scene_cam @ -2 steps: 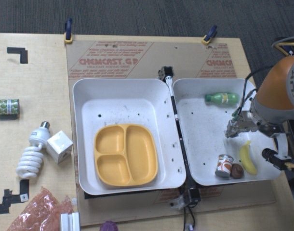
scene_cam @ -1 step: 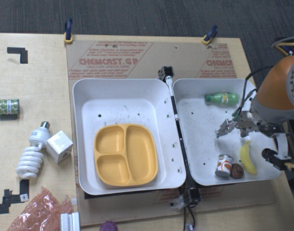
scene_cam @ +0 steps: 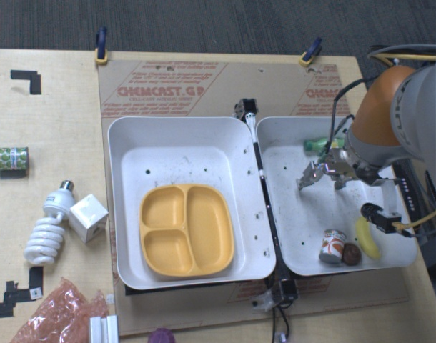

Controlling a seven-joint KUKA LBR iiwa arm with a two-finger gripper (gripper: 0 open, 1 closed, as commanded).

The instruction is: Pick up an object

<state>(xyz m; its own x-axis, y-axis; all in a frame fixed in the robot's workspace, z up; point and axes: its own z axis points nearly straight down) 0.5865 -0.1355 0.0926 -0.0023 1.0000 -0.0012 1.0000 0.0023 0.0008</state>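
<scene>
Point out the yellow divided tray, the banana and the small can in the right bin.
Yellow divided tray (scene_cam: pixel 187 229), camera view, on the ridge between its compartments.
Banana (scene_cam: pixel 367 239), camera view, on the middle of its curved body.
Small can (scene_cam: pixel 332 246), camera view, on its side label.

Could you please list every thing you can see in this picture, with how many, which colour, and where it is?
white bins: 2, white, side by side on the bench
divided plate: 1, yellow, in the left bin
small can: 1, white and red, near corner of the right bin
brown round item: 1, brown, beside the small can
banana: 1, yellow, near edge of the right bin
green item: 1, green, far part of the right bin
green can: 1, green, on the bench at far left
spiral bulb: 1, white, left of the bins
small box: 1, white, beside the bulb
clamps: 2, blue and yellow, far board edge
gripper: 1, metallic, over the right bin
arm: 1, grey with orange band, from the right
</scene>
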